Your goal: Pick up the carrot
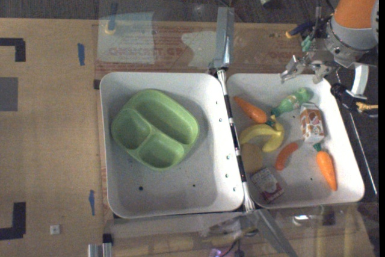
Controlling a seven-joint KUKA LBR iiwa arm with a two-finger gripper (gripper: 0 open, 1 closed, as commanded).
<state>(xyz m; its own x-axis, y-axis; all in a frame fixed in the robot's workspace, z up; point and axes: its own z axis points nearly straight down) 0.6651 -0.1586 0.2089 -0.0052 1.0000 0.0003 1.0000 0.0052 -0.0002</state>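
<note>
Three orange carrot-like pieces lie in the right bin (pixel 355 186). One carrot (pixel 251 109) lies slantwise near the bin's left wall. A second carrot (pixel 326 169), with a green top, rests near the right wall. A smaller orange piece (pixel 287 155) sits between them. My gripper (pixel 305 71) hangs above the bin's far edge, open, with nothing between its fingers. It is well above and behind all three carrots.
Also in the right bin are a yellow banana (pixel 264 134), a green bottle (pixel 292 101), an orange-and-white carton (pixel 311 123) and a red-and-white packet (pixel 267 183). The left bin (pixel 180 195) holds a green divided plate (pixel 155 128).
</note>
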